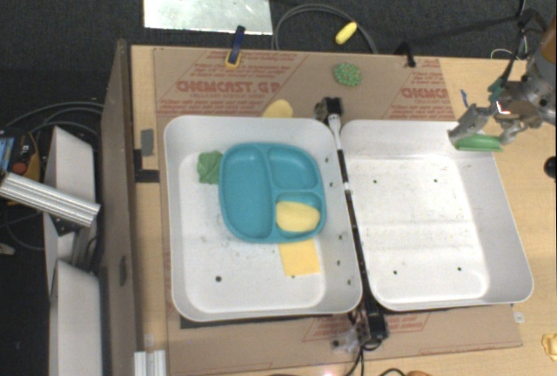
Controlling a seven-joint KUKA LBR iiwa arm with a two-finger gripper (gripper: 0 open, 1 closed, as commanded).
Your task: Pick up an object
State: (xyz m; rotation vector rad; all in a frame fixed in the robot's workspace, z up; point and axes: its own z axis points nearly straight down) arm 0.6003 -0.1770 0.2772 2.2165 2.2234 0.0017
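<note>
Two shallow white bins sit side by side on the desk (409, 83). The left bin (187, 218) holds a blue divided plate (261, 191) with a yellow rounded piece (298, 215) in its lower right compartment. A green leafy item (209, 165) lies touching the plate's left edge, and a flat yellow square (300, 258) lies just below the plate. The right bin (418, 218) has a bare speckled floor.

At the far right corner of the right bin, the hand (487, 126) hangs over the rim, reaching in from the right. A flat green object (477, 142) shows directly under its fingertips, at the bin's upper right edge. From this slanted view I cannot tell whether the hand is clenched on that green piece, merely touching it, or hovering just above it, so its state stays unsettled.

As a judgement, the pick looks to be at or just past the grasping step: the hand is at the green object and not over the cluttered left bin. What is left, if the grasp has taken, is a clear lift away from the bin rim; if it has not, the closing itself is not yet done. Nothing here shows the object raised well clear of the bin.
</note>
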